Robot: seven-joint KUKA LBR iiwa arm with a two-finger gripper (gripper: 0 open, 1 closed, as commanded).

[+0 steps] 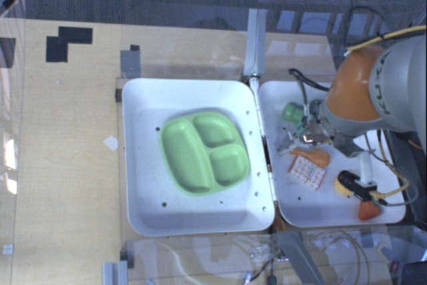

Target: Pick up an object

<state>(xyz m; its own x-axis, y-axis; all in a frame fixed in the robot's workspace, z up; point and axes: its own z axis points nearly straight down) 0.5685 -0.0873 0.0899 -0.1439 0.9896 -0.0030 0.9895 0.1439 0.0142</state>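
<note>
Orange carrot-like piece (312,157) lies just under the gripper (303,137), whose opening I cannot tell; a straight, centred descent suits.

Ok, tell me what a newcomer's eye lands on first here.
First, the green divided tray, lying in the middle of the left bin. Then the grey arm with its orange band, reaching in over the right bin, its end effector low among small items: a green one, an orange one and a patterned packet.

Bright even light, soft shadows (slightly blurred)
</note>
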